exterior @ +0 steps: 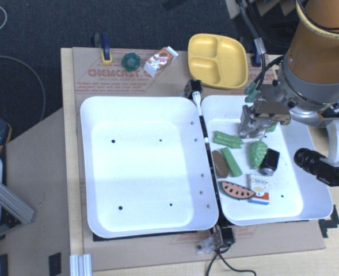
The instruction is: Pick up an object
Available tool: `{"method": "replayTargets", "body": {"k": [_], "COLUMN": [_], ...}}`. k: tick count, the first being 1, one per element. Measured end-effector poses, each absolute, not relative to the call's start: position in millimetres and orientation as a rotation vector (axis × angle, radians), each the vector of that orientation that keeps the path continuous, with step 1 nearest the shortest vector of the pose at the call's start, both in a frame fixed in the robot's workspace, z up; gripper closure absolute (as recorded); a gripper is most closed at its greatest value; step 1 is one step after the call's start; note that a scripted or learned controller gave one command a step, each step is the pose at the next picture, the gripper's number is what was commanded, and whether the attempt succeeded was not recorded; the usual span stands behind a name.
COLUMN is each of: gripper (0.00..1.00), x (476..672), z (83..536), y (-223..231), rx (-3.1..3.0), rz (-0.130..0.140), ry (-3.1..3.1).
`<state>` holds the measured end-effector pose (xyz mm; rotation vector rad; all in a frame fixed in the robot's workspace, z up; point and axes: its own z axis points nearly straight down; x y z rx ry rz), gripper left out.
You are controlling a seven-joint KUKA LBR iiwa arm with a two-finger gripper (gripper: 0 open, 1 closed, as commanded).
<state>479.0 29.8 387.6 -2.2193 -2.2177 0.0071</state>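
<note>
watermelon slice (238,190) and small carton (259,190) lie at right bin's (307,206) near edge. gripper (254,128) hangs low over bin's far middle; open or closed, cannot tell. nearest candidate: green bean pod (227,138), just left and below tips, long axis running left-right, slightly tilted. bumpy green piece (258,152) sits right below.

We take this for a robotics lab. Two white bins (100,171) sit on a cardboard-covered bench (77,79) clamped at the upper left of the frame, toy food (237,190) is scattered in the right bin, loose cables (19,68) trail over dark carpet at the left, and the grey and orange arm (322,39) fills the upper right.
</note>
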Motion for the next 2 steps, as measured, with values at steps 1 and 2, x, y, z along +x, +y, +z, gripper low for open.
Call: {"method": "replayTargets", "body": {"k": [1, 2], "gripper": [1.0, 1.0], "x": [480.1, 480.6], "z": [421.6, 430.8], "y": [59.6, 58.9], "rx": [-2.22, -2.222], "rz": [-0.007, -0.007], "ry": [-2.227, -2.226]}}
